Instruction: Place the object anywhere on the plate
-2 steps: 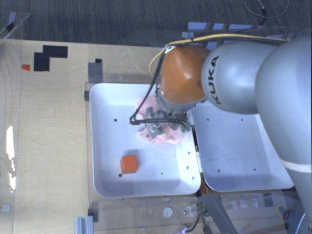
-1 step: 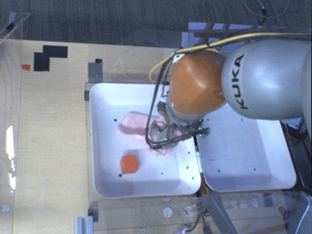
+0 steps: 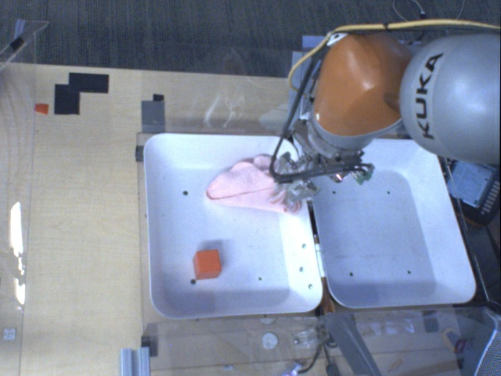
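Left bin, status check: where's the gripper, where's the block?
Gripper over the pink cloth's right end, left bin. Orange block lying free near the bin's front left, untouched. Nothing lying between gripper and block.

Left bin [image 3: 168, 210]: floor open across the near-right and left portions. Obstacles: pink plate [image 3: 246, 185] lying in the far-right part; orange block [image 3: 207, 264] near the front-left, well apart from the plate.

Arm [image 3: 368, 84] hangs over the far end of the divide between the bins, covering the plate's right edge and blocking approach from that side.

Right bin [image 3: 399, 241]: floor open in the middle and near part.

Bench [image 3: 78, 233] left of the bins is open.
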Robot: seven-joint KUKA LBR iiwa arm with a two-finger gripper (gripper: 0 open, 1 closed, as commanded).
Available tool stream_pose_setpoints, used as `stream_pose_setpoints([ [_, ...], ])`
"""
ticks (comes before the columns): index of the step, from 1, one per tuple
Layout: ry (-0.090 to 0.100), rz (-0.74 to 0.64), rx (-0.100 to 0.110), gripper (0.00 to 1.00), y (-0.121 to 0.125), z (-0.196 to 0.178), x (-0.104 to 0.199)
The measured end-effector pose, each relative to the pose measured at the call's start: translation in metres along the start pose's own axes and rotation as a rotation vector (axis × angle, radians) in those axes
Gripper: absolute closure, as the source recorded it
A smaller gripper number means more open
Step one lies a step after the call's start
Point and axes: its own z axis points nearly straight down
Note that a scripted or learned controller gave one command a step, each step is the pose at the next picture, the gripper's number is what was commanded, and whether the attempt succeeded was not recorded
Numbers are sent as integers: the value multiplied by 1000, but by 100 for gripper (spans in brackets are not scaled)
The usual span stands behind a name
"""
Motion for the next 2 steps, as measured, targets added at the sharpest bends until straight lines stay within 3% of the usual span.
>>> stream_pose_setpoints([
  [1, -3, -199, -1, 100, 42, -35, 7],
  [2, 2, -416, -5, 100, 46, 1, -17],
])
